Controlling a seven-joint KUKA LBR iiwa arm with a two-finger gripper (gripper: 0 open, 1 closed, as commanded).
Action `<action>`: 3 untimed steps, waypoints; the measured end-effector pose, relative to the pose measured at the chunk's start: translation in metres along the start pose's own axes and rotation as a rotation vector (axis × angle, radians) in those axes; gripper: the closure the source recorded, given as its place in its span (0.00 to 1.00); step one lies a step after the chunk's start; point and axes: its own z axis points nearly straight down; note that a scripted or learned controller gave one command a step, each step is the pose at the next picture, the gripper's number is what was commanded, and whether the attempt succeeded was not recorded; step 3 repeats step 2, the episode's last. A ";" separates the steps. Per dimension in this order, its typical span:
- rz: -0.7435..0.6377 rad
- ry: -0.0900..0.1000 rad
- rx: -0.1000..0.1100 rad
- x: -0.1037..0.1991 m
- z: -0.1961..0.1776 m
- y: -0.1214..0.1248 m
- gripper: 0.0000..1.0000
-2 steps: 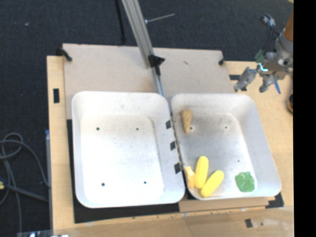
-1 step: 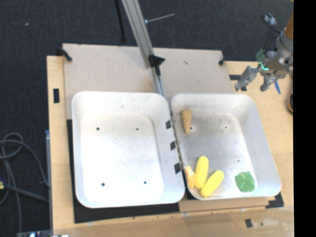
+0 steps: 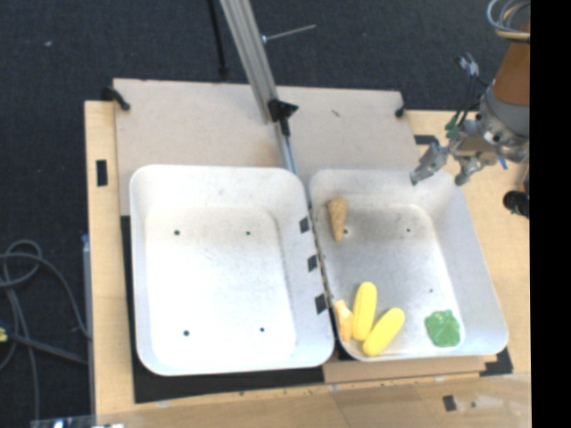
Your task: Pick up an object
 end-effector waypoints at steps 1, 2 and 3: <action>-0.002 -0.001 -0.002 0.001 0.042 0.001 0.00; 0.002 -0.001 -0.001 -0.006 0.085 0.001 0.00; 0.002 -0.001 -0.001 -0.006 0.085 0.001 0.00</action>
